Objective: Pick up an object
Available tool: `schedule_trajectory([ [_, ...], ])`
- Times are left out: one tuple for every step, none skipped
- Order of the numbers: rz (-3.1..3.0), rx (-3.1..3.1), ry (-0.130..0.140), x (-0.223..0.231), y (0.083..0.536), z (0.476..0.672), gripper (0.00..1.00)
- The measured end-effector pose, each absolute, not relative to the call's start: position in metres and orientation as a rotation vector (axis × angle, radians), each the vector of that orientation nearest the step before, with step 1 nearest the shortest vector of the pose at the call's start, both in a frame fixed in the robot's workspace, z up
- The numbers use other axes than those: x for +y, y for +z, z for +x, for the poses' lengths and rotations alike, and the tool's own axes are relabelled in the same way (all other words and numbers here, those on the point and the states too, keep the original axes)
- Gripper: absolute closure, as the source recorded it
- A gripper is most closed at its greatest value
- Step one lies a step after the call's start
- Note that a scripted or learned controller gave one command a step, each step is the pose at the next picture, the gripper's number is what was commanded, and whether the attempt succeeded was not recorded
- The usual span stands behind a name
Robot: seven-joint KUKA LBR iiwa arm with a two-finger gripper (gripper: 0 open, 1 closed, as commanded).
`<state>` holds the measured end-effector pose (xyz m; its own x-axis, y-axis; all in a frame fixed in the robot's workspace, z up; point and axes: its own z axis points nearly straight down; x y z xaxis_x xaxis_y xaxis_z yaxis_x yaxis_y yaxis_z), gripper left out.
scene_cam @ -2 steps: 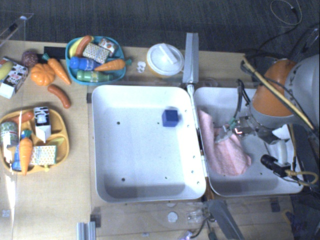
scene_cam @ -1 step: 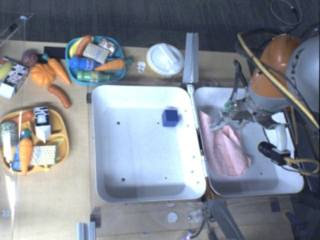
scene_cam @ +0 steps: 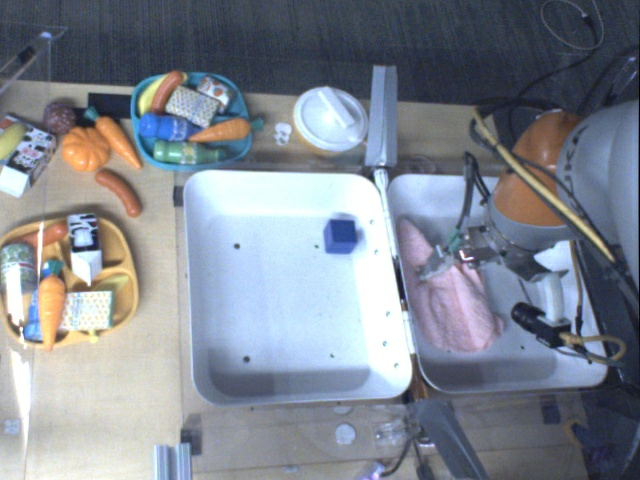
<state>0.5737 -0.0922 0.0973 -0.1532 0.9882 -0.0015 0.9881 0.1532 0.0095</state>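
Observation:
A small blue cube point(scene_cam: 341, 235) lies in the left bin point(scene_cam: 250, 368), toward its far right corner. A crumpled pink cloth point(scene_cam: 455, 298) stretches along the left side of the right bin point(scene_cam: 530, 368). My gripper point(scene_cam: 442, 260) hangs low over the upper part of the pink cloth, at or just above its surface. The grey arm with its orange band point(scene_cam: 535, 173) comes in from the right above that bin.
A white lidded bowl point(scene_cam: 330, 118) and a metal bracket point(scene_cam: 380, 118) stand behind the bins. At left sit a blue basket point(scene_cam: 240, 148) and a yellow tray point(scene_cam: 125, 298) of toy food, with loose toy vegetables point(scene_cam: 100, 153). Cables point(scene_cam: 555, 333) trail over the right bin.

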Motion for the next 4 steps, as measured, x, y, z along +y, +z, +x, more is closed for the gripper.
schedule_trajectory([
  [1.939, 2.450, 0.022, -0.119, 0.093, 0.563, 0.00],
  [2.036, 2.371, 0.017, -0.103, 0.092, 0.606, 0.00],
  [2.028, 2.375, 0.021, -0.101, 0.103, 0.609, 1.00],
  [2.024, 2.402, -0.001, -0.080, 0.183, 0.658, 1.00],
])
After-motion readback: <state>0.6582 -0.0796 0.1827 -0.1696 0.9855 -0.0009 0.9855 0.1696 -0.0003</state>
